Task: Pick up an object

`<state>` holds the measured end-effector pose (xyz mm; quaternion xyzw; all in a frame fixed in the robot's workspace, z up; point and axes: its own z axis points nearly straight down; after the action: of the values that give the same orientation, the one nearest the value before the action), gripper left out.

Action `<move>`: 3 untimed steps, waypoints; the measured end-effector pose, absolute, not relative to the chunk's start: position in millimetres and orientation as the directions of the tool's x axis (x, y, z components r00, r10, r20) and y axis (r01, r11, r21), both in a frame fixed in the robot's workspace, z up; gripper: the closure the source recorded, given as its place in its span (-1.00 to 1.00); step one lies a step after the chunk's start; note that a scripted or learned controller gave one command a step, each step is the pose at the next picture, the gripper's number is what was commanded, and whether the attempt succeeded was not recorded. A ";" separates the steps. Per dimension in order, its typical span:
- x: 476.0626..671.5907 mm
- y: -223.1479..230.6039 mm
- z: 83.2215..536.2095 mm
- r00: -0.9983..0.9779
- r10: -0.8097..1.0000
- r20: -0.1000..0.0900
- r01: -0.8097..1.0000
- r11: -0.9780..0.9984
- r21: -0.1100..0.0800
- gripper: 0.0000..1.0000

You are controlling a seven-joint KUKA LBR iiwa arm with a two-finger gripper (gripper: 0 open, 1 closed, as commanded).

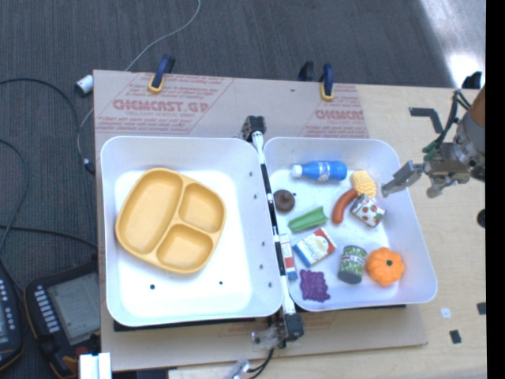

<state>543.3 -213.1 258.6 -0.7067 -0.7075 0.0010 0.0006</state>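
The right bin (410, 212) holds several toy foods: a blue bottle (319, 170), a corn cob (363, 183), a red sausage (343, 205), a small red-and-white carton (368, 211), a green pepper (306, 219), a brown round piece (283, 201), a white snack box (314, 248), a green can (353, 264), an orange pumpkin (385, 266) and purple grapes (314, 285). My gripper (412, 185) hangs over the bin's right rim, just right of the corn and the carton. It is open, with nothing between its fingers.
The left bin (126, 290) bears a yellow divided plate (171, 220). A hinge strip (272, 219) runs between the bins. Two clamps (326, 81) pin the cardboard at the back. Cables and a pendant (55, 310) lie on the floor at left.
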 end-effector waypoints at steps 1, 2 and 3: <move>571.2 -223.0 155.0 -0.001 1.000 0.001 1.000 0.001 -0.004 -1.00; 560.8 -165.2 86.8 0.000 1.000 -0.003 1.000 0.000 0.003 -1.00; 562.5 -164.8 96.7 -0.001 1.000 -0.002 1.000 0.001 0.005 1.00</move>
<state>562.5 -164.8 96.7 -0.7068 -0.7074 -0.0010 -0.0025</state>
